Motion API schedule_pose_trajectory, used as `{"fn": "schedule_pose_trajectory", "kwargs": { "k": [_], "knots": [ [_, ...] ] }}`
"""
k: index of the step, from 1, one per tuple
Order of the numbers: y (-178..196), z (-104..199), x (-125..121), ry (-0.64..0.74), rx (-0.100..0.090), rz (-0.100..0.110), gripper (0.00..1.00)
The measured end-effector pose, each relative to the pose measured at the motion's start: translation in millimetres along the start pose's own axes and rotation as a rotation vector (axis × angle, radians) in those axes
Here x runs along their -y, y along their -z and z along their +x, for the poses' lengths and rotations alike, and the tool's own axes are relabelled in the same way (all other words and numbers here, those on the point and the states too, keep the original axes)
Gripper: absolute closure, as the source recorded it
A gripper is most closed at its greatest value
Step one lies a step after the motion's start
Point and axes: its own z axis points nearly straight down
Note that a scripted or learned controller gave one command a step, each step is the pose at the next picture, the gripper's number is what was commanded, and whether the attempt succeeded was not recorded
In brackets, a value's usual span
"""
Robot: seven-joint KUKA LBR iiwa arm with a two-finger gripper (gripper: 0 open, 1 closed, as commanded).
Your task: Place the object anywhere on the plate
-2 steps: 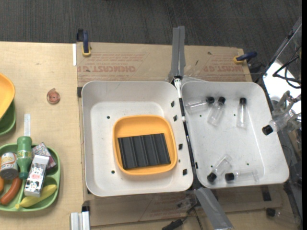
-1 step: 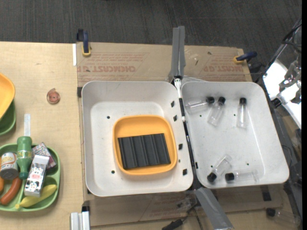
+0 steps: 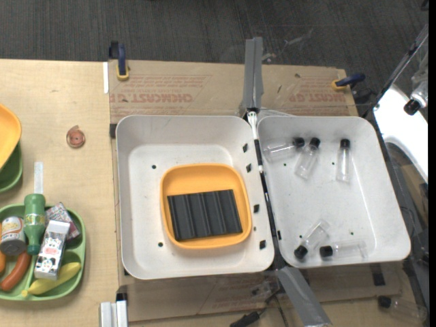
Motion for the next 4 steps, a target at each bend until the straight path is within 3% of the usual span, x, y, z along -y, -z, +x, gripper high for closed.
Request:
{"fn": "schedule_pose_trajectory", "kwargs": {
  "k": [1,2,3,4],
  "knots": [
    [-5.1,53.7,-52.5,0.216,-0.002,-0.004,1.0],
    [-0.1,96.6,-95.1,0.535,-0.001,-0.006,1.0],
    [-1.2,60.1,-58.6,0.804,0.001,-0.004,1.0],
    [-0.3,102.9,-107.6,0.977,0.001,-0.007,1.0]
  ]
}}
